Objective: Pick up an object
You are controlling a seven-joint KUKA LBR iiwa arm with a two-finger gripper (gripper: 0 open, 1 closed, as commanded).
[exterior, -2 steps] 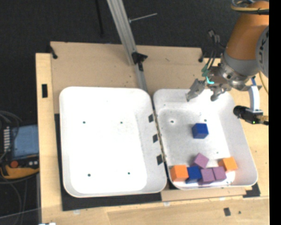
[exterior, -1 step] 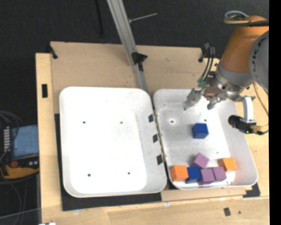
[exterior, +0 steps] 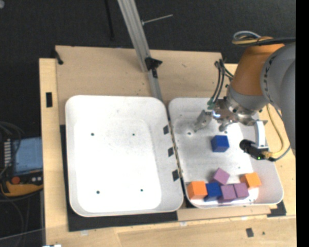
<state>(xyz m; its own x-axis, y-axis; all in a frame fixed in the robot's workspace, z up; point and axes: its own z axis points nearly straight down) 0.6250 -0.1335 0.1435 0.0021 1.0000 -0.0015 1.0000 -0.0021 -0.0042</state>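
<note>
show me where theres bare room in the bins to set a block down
The left bin has a bare floor from wall to wall. In the right bin, the strip along its left wall is free, beside the lone blue block. The near edge is crowded: orange, blue and purple blocks bunch together. The gripper hangs over the far end.

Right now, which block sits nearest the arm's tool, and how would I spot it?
Look in the right-hand white bin, under the grey and orange arm. Just below the tool sits a lone blue block, apart from the others. The other blue block is wedged in the cluster at the bin's near edge.
</note>
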